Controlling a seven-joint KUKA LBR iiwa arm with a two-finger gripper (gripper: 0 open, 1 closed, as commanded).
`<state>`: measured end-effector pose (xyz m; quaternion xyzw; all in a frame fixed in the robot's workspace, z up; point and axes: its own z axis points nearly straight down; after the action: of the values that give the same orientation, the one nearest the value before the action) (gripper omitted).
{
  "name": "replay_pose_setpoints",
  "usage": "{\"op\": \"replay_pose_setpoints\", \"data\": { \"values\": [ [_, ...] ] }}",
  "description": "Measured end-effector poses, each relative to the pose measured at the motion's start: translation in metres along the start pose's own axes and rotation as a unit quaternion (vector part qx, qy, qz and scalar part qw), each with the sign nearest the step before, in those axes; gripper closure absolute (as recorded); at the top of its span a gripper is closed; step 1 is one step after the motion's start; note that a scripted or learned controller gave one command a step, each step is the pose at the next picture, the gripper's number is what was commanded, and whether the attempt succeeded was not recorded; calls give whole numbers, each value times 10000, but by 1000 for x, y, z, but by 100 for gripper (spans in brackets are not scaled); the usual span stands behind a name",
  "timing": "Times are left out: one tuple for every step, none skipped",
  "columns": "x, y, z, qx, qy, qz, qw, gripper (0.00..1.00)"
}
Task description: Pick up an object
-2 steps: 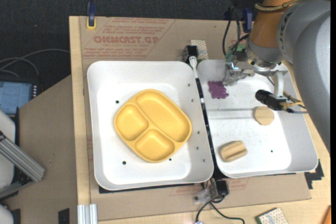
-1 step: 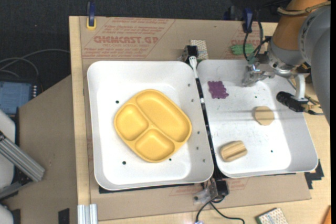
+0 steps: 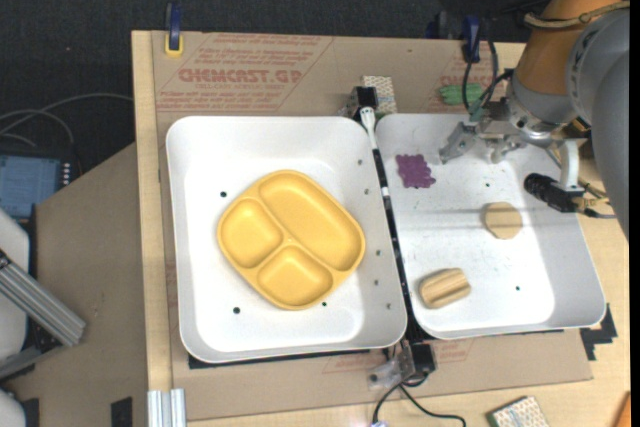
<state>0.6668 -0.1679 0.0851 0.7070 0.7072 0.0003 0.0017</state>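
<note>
Position: fixed above the desk (image 3: 300,65)
Facing: downward at a slant
Coverage: left bin (image 3: 200,155) and right bin (image 3: 560,305), both whole
Arm entry: from the right

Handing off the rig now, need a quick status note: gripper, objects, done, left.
Gripper: low over the far end of the right white bin, nothing seen in it; whether the jaws are open or shut is unclear.
Right bin: purple bumpy cluster-shaped toy just left of the gripper, round tan disc mid-bin, tan bread-roll-shaped toy at the near end.
Left white bin: yellow three-compartment plastic tray.
Done: no object lifted.
Left: grasp one and raise it; the purple toy is probably closest.
</note>
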Motion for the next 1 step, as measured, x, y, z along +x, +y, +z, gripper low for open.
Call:
{"op": "replay_pose_setpoints", "data": {
  "values": [
    [-41,-26,0,30,6,22,10000,0]
  ]
}}
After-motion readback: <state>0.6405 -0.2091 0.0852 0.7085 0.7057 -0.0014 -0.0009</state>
